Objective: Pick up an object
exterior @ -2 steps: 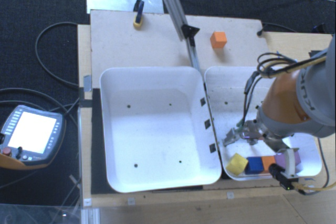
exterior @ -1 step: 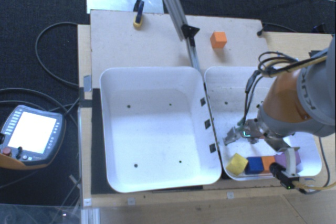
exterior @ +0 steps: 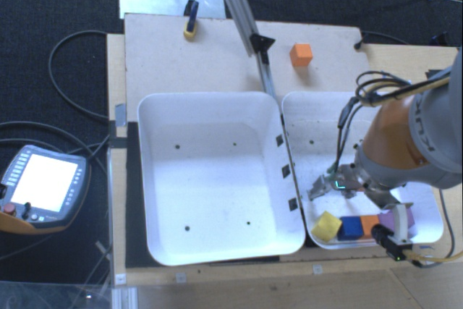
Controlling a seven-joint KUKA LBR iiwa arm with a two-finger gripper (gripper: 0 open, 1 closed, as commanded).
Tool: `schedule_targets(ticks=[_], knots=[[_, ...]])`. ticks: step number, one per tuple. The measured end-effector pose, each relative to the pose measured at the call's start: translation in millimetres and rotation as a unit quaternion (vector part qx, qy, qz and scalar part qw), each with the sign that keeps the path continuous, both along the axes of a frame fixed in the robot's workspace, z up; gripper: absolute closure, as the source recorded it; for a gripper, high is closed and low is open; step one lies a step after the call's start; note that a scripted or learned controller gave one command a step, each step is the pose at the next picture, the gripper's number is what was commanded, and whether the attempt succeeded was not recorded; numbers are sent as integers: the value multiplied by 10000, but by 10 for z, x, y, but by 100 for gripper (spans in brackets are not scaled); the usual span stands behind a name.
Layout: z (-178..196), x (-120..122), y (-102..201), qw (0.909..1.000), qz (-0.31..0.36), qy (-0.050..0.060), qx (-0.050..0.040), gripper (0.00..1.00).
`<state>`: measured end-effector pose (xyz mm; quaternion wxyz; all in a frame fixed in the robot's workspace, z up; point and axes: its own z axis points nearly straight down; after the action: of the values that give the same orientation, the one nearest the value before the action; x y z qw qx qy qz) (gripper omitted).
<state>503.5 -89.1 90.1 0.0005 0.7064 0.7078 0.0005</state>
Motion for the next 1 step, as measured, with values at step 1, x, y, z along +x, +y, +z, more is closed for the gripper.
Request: schedule_targets(ticks=[1], knots=[[109,13,-2,10000,15,-16,-1,100]])
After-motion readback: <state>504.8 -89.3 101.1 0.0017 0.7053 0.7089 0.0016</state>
